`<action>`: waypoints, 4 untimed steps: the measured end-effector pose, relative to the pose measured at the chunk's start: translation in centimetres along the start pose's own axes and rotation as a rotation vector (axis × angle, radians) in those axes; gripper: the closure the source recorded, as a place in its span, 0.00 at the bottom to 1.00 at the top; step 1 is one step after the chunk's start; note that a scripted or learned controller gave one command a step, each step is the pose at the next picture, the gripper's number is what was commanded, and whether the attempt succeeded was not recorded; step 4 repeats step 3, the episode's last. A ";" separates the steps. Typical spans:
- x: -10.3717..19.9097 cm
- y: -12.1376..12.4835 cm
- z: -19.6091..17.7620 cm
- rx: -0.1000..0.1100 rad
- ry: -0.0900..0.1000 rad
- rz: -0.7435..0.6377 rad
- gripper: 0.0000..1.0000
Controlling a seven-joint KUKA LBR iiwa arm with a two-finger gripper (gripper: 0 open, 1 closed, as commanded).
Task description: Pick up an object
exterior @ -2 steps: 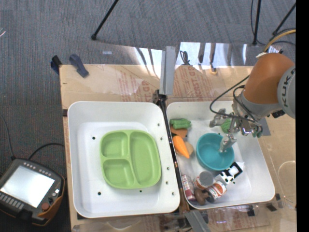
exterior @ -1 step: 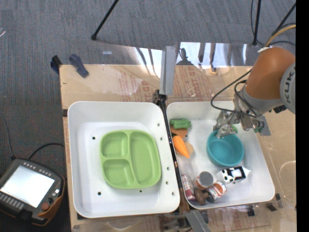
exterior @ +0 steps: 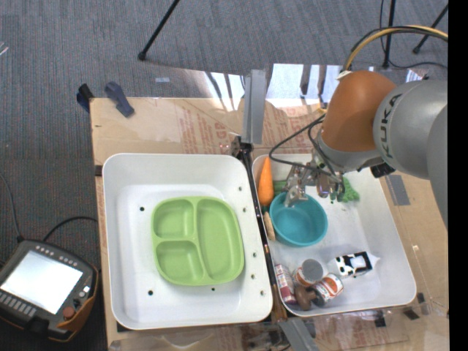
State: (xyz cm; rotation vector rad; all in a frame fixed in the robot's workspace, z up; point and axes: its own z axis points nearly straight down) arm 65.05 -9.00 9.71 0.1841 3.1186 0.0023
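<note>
Grey carpet (exterior: 88,35) all around, with a brown bench (exterior: 168,119) in the middle. Far left on the floor, a small screen box (exterior: 44,287) with a black cord. Up near the bench's left corner, two little dark clamps (exterior: 110,97). Next, the left white bin (exterior: 124,189), holding a green plate (exterior: 197,240) with three parts, flat in the bin's middle. Just right of that, along the left wall of the right white bin (exterior: 398,262), an orange carrot (exterior: 265,181) lying long ways, with a pale stick thing (exterior: 269,227) below it. Beside the carrot, a blue bowl (exterior: 298,221), sitting upright. Right above the bowl's far rim, the gripper (exterior: 314,185), hanging down from the big grey arm (exterior: 409,126) with its orange band (exterior: 355,119). Cannot tell if the jaws are open or closed, too small and dark to see. Something green (exterior: 349,193) poking out just right of the gripper. Down near the front of the right bin, a bunch of small things close together: a red and white can (exterior: 311,271), another small can (exterior: 330,287), a brown lump (exterior: 306,296), and a black and white toy cow (exterior: 354,264) a bit to the right.
</note>
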 end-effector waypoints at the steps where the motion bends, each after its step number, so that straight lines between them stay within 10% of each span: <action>1: 0.6 0.0 -0.1 0.002 -0.003 0.132 1.00; 2: 3.8 -0.8 -0.2 0.006 -0.006 0.462 1.00; 3: 6.6 0.7 -20.2 0.004 0.005 0.509 1.00; 4: 6.6 0.7 -20.2 0.004 0.005 0.509 1.00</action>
